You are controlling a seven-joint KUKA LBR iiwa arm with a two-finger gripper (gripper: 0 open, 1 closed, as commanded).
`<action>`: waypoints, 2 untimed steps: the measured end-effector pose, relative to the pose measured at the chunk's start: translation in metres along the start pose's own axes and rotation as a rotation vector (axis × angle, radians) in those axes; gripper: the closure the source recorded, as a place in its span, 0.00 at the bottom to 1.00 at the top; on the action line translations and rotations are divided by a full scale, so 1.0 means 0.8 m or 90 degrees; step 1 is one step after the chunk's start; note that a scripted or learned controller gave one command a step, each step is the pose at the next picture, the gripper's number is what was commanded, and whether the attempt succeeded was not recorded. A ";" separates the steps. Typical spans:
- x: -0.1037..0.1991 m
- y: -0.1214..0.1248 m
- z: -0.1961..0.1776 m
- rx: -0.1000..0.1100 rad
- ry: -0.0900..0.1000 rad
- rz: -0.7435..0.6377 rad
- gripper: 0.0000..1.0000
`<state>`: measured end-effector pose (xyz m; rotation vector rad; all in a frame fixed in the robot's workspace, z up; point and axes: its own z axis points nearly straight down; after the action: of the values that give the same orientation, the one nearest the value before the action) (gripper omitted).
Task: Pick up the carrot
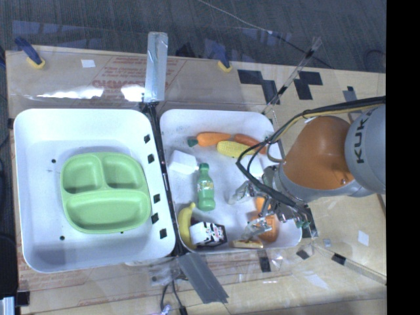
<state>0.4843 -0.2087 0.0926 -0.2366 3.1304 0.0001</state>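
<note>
Carrot (213, 139) lies lengthwise left-right, up-left of the gripper (262, 222), low in the right bin (216, 117); grip state unclear.

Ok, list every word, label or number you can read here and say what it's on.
"KU": black letters on the grey arm, cut off at the frame edge.
Faint red print on the cardboard behind the bins: too blurred to read.
Label on the green bottle: too small to read.
Black-and-white packet by the banana: print unreadable.
</note>
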 end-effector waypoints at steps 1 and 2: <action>-0.003 0.002 -0.013 0.001 -0.002 -0.005 1.00; -0.044 0.069 -0.039 0.000 0.000 0.308 1.00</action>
<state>0.5107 -0.1489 0.1236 0.5209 3.0967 0.0019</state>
